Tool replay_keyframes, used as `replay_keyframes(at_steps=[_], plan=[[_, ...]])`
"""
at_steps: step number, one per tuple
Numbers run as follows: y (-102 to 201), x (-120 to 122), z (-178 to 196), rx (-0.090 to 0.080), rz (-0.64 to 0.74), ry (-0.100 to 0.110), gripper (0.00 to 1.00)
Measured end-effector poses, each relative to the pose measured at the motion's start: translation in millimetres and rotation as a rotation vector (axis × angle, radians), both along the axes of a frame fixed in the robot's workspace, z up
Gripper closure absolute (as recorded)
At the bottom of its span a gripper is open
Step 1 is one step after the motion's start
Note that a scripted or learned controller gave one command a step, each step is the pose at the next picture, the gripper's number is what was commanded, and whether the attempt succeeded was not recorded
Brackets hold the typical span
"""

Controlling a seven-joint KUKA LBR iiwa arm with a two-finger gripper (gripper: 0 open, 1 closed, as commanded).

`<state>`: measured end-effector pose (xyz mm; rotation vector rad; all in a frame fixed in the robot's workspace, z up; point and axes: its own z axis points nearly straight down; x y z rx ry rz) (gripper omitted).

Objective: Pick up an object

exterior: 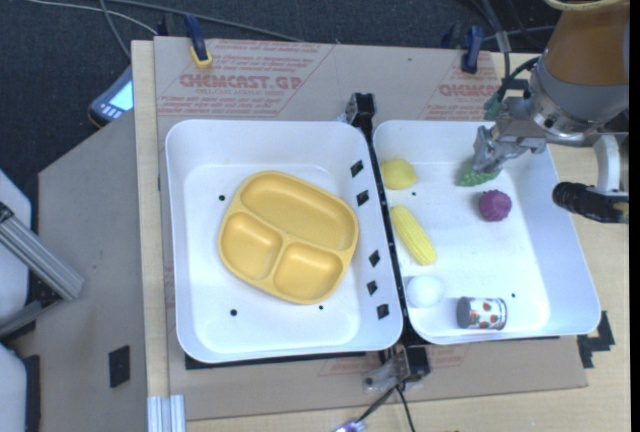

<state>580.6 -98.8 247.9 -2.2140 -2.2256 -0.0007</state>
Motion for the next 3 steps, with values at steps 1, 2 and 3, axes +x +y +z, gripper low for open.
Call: replay_keyframes(at_steps=[1, 2, 3], plan=[[56.4, 18.7, 5.6, 0.001, 0.002, -0.004, 1.00], [107.6, 33.6, 9.5, 0.000, 0.001, -0.004, 1.00], [158.5, 55.6, -9.8, -0.001, 0.000, -0.003, 1.00]])
